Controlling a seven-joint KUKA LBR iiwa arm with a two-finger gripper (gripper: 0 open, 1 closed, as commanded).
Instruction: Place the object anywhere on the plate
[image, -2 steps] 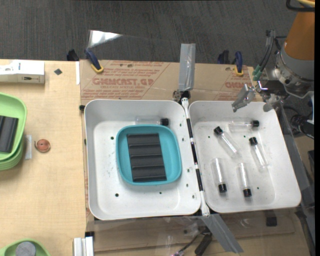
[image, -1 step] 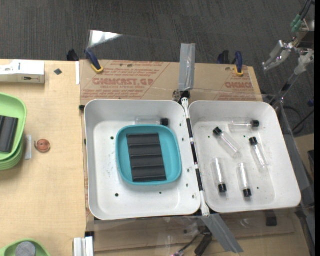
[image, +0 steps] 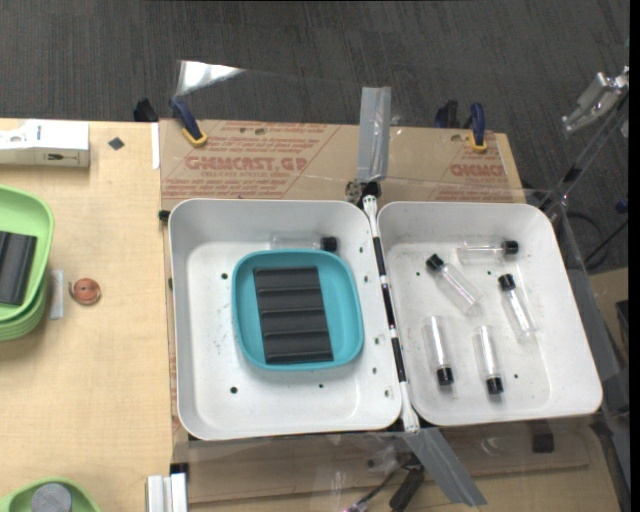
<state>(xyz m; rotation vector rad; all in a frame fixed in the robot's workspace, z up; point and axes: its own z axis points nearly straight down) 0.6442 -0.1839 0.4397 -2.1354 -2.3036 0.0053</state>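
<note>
The bench carries two shallow white bins side by side, and the left bin holds the largest item, a teal plate with a dark ribbed insert filling its middle. One clear tube with a black cap lies just beyond the plate's far rim, touching or nearly touching it, hard to tell which. The right bin holds five more clear tubes, well apart from the plate: one near the far wall, one slanted at the far left, one slanted toward the right, and two lying side by side at the near end, the left and the right, caps pointing near. The gripper's state cannot be told from this view, and nothing has yet been set on the plate. Judging by their look, the tubes are light, stiff, smooth plastic or glass, so they are likely to roll or slip from a pinch. The safest hold would be across the middle of the barrel, fingers closing square to its length, on a tube with open floor around it.
</note>
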